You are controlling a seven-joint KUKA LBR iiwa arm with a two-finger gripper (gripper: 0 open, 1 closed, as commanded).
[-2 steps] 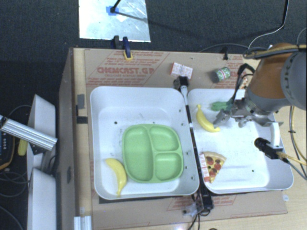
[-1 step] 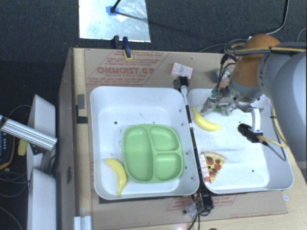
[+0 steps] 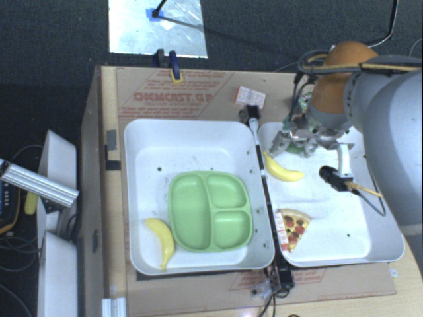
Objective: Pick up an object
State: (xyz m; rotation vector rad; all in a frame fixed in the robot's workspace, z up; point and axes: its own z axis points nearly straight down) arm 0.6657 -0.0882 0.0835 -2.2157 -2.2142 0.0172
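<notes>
You are looking at the gripper (image 3: 293,144) hanging over the upper left corner of the right bin (image 3: 370,243), in the upper right of the frame, with the grey arm (image 3: 390,131) reaching in from the right edge. A yellow banana (image 3: 284,171) is lying just below the gripper in the frame, close to that bin's left wall. From this angle you cannot tell whether the gripper is released or clenched. A toy pizza slice (image 3: 293,226) is lying lower down by the same wall. In the left bin (image 3: 142,137), a green divided plate (image 3: 211,210) is resting near the centre, with a second banana (image 3: 161,240) lying just beside its lower left edge
</notes>
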